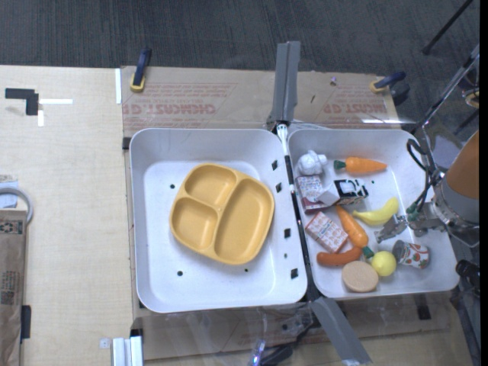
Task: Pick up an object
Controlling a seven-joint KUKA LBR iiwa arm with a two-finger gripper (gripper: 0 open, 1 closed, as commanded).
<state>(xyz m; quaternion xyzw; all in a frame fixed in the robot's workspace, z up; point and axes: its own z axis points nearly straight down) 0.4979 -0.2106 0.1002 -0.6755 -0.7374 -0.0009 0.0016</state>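
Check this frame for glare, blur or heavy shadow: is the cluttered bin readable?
Camera view: even, soft lighting, no harsh shadows; the yellow plate is crisp. The right bin looks slightly washed out, and small items such as the banana stay distinguishable. The gripper is small and soft.

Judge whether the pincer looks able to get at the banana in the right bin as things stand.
Probably yes. The pincer hovers just right of the banana, which lies on top of the pile with nothing over it; only the carrot crowds its left end.
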